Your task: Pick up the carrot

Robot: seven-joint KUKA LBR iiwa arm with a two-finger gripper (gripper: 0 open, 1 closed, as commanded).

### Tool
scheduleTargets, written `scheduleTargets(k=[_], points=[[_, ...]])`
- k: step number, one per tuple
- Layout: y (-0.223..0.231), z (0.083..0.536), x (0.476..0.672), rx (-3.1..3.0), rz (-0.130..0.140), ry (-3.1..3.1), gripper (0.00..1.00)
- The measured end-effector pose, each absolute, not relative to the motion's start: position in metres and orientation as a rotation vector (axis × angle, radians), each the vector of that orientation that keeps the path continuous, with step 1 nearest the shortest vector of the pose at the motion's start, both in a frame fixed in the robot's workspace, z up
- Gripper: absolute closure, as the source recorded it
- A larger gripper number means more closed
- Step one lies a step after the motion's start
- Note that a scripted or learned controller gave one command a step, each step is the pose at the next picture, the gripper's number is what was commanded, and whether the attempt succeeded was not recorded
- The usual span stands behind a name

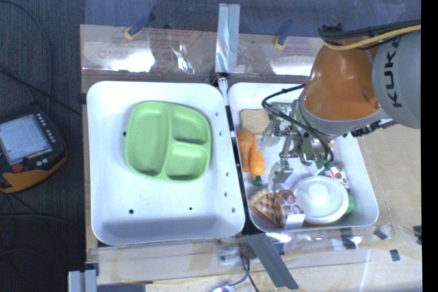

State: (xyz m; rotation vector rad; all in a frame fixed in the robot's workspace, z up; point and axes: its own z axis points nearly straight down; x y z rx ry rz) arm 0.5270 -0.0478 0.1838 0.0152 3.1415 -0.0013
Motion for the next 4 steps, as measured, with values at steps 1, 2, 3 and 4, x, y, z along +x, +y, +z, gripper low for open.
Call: scheduleTargets(k=[1,2,3,4], points=[[-0.086,0.109,0.537,-0.182,0.001,3.131,0.0],[-0.098,0.09,0.548,-0.061,0.005,3.134,0.0],[-0.094,0.092,0.522,0.263,-0.001,3.106,0.0],[-0.094,0.103,0.524,0.261,-0.003,3.104,1.0]])
